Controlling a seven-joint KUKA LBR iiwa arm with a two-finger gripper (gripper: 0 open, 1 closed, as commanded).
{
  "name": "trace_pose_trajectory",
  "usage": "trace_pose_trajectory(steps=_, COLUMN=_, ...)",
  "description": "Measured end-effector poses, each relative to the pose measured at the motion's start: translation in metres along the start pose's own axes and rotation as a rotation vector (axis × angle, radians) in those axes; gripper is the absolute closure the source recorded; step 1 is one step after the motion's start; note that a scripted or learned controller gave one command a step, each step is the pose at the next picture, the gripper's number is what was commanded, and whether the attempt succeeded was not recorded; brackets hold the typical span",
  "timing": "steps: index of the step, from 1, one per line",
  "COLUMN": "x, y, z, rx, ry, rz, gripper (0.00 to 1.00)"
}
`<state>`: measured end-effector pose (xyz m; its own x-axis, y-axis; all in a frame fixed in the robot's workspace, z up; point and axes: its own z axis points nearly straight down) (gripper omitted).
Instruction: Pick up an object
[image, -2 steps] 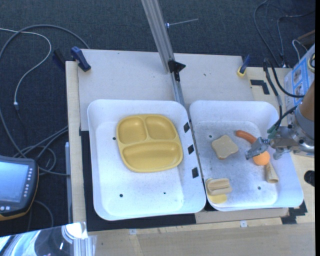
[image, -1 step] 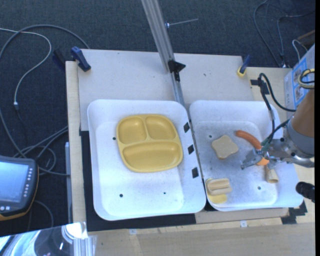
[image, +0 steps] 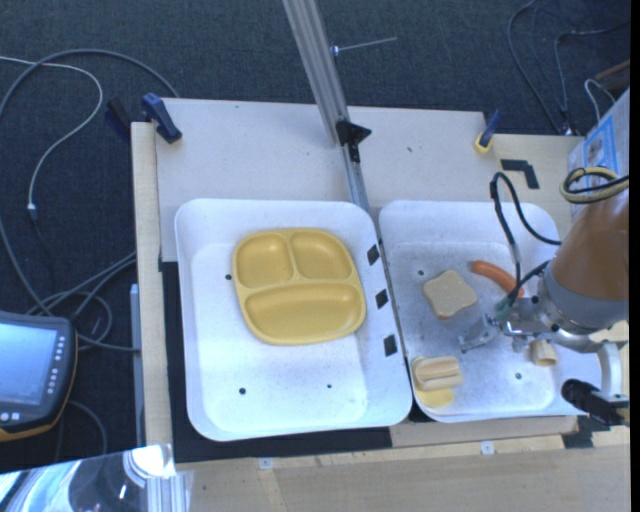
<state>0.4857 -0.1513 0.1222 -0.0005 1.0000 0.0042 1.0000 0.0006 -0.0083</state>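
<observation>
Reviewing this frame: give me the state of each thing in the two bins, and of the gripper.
Yellow divided plate: upright in left bin, nothing in its compartments.
Toast slice: flat in right bin.
Orange sausage: lying in right bin.
Tan block: at right bin's front edge.
Gripper: low over right bin, holding nothing visible.

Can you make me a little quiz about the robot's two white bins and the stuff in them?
1. True or false: the yellow divided plate lies in the left bin.
2. How many compartments does that plate have?
3. Which lies nearest the gripper in the right bin? A) the bread slice B) the plate C) the blue clamp

Key: 1 true; 2 three; 3 A
</observation>
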Motion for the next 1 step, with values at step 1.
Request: trace_pose_trajectory(steps=1, x=-0.0004, y=0.0021, z=-0.0146, rx=-0.01, ry=-0.003, rz=0.0, gripper=1.0)
